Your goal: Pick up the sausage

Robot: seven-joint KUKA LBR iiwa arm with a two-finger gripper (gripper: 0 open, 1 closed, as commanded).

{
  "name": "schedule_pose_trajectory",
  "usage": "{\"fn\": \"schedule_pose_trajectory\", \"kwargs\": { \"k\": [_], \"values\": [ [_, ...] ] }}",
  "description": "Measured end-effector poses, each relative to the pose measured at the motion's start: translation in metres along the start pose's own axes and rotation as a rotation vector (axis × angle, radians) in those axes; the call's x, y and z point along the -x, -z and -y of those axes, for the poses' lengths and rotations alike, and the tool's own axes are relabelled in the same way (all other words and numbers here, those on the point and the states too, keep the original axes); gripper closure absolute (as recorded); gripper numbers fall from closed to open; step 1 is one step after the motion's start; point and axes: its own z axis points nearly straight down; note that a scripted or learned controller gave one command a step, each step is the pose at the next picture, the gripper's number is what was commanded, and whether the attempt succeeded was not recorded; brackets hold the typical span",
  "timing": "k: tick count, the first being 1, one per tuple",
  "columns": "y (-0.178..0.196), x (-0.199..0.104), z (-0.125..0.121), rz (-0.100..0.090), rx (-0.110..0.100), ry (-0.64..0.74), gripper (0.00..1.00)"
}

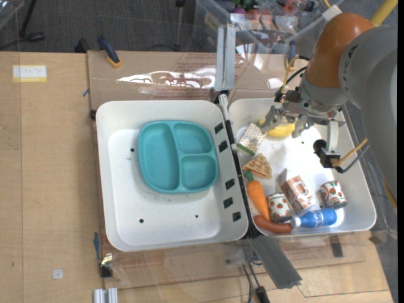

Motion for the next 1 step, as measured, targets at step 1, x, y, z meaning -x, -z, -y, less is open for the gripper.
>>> {"fn": "schedule_pose_trajectory", "kwargs": {
  "k": [1],
  "values": [
    [-0.031,0.0009,-0.005,-0.002,0.013,-0.004,0.0]
  ]
}}
